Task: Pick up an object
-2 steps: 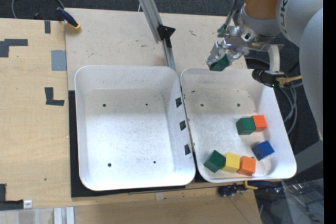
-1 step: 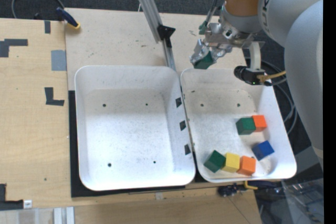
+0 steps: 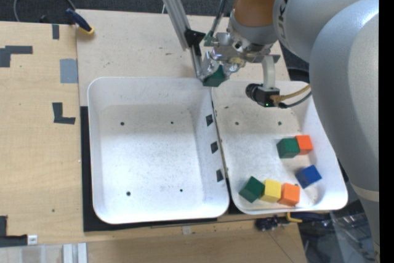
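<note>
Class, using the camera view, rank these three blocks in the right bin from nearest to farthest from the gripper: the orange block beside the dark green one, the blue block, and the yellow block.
Measured from the gripper, high above the bins' far edge:
1. Upper orange block, by the right bin's right side.
2. Blue block, lower, also at the right side.
3. Yellow block, in the row at the near edge.

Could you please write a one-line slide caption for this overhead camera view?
Pincer holds a green block above the bins' shared edge; six blocks remain in the right bin.
</note>
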`<state>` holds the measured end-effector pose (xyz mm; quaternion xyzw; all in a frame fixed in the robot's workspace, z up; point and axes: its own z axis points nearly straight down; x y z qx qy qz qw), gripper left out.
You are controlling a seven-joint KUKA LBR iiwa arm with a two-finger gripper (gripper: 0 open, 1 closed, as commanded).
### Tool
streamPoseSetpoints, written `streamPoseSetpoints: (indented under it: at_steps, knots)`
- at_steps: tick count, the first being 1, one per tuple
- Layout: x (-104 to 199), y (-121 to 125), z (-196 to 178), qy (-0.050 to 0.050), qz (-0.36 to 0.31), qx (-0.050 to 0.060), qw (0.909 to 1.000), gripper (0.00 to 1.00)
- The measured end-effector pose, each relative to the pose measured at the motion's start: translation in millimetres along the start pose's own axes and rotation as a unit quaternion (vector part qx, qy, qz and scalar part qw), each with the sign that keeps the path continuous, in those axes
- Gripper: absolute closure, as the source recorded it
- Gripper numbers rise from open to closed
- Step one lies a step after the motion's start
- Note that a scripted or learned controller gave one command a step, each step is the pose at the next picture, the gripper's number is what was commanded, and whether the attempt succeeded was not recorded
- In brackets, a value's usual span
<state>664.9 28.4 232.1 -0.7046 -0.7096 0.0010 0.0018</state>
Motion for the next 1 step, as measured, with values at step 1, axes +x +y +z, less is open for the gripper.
streamPoseSetpoints:
  at_steps: [1]
  knots:
    - [52.2, -2.5, -9.0, 0.0, 0.0, -0.001, 1.0, 1.0]
